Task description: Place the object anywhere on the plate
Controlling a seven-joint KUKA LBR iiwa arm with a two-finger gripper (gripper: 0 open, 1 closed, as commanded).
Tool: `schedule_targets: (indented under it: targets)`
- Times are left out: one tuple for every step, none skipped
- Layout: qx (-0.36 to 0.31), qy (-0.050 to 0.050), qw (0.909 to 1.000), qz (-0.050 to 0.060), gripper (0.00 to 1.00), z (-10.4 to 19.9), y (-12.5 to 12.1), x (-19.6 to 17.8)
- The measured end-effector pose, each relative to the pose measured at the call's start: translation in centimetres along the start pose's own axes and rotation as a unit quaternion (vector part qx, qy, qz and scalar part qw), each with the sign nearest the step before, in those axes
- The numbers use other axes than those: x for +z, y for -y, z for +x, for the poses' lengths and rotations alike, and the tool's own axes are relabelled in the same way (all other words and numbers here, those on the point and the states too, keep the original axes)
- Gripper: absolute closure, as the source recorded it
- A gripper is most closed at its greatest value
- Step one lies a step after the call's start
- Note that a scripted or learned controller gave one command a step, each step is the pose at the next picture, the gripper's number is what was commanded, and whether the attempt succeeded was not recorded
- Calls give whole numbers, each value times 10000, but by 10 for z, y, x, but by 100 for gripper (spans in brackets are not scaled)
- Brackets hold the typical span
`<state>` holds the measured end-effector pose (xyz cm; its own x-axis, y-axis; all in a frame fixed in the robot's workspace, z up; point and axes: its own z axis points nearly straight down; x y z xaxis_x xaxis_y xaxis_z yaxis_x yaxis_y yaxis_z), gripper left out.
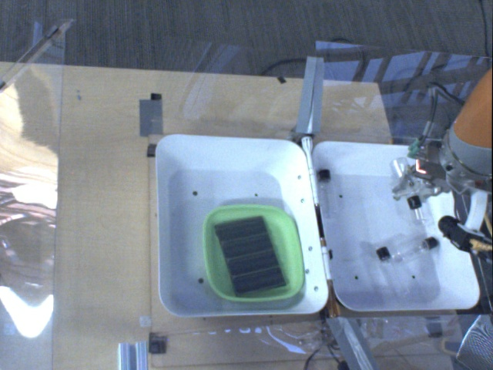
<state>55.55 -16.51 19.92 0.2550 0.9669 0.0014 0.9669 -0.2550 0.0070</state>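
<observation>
Dark obj [248, 255] on green plate [213, 230], seemingly flat.

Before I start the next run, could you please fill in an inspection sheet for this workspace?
Surface: tan bench bearing two white bins, left bin and right bin.
Job's things: green plate in the left bin, with a dark ribbed block lying on it; a clear tube with black ends lies in the right bin.
Clutter: nothing seen.
Grippers: gripper over the right bin's far right; finger state unclear.
Cables: dark cables behind the arm.
Surroundings: grey carpet; glare at left.
</observation>
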Motion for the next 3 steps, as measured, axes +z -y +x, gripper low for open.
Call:
schedule_targets:
  targets:
    - [-502, -1, 9987, 16, 100, 77, 37, -5]
    - [-1241, -6, 9923, -2, 100, 168, 34, -42]
    - [-1728, -10, 9850, -3, 100, 224, 69, -61]
